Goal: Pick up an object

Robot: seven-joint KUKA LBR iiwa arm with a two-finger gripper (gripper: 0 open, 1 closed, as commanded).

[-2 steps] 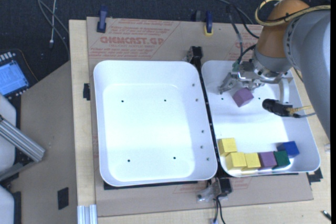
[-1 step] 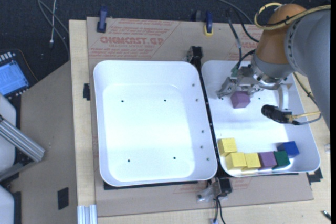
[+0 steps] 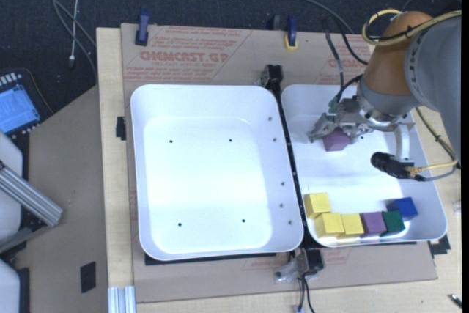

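Grasping stage: gripper point(image 3: 335, 130) low in the right bin point(image 3: 425, 179), fingers closed around a purple block point(image 3: 335, 142).
Remaining: lifting clear; block appears close to the bin floor.
Other blocks: row at near rim point(image 3: 359, 222).

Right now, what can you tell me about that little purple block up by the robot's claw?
The purple block is a small, matte cube-like piece, mauve in colour, seen slightly tilted. It sits in the upper part of the right white bin, directly under the claw, whose grey fingers come down over its top edge. Whether it is lifted or resting on the bin floor cannot be told. It stands apart from the row of yellow, purple, green and blue blocks along the bin's near edge.
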